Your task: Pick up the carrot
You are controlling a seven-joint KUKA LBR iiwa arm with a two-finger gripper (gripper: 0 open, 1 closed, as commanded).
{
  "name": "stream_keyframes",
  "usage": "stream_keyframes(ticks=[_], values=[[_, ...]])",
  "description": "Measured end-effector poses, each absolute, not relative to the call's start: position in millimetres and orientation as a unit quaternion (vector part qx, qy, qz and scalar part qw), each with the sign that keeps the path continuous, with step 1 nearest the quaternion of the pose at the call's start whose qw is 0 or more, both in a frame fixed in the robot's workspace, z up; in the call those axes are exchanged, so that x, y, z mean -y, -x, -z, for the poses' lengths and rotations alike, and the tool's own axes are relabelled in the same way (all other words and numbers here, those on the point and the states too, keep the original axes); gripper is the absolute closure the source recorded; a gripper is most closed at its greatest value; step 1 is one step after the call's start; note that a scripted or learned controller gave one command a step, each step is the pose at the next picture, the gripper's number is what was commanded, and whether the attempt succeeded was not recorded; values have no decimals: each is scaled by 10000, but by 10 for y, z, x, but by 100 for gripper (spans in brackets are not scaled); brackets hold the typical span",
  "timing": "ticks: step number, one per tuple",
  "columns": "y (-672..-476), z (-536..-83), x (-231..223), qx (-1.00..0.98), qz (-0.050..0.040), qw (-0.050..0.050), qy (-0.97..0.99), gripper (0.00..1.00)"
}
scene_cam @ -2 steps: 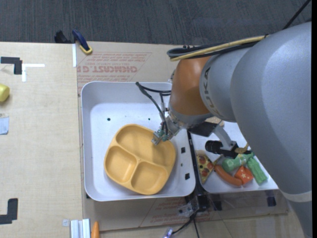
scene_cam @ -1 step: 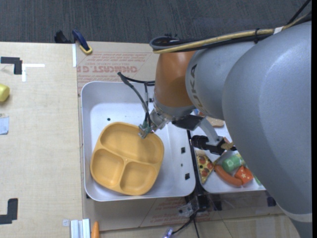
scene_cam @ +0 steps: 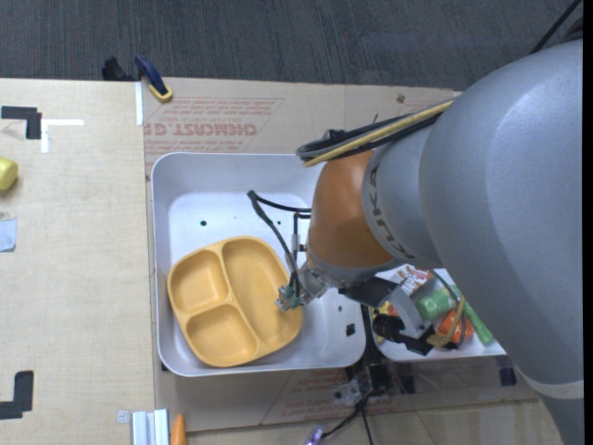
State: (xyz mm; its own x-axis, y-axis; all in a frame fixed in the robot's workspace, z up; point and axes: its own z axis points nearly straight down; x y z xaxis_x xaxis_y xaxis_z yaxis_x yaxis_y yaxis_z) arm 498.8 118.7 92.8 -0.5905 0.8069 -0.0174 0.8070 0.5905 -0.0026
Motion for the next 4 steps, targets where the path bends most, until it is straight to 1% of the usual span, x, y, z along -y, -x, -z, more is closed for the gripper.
stream_keyframes(ticks=[1,2,3,4], values=[[-4966,-1329,-1230,-9179,123,25,-3965,100],[-4987,-1409,-1202,-9172,133,40,-3983,100],[-4994,-1638,-1430,-9016,238,53,-4319,100],[-5039,-943,-1064,-9707,19,99,-2399,100]])
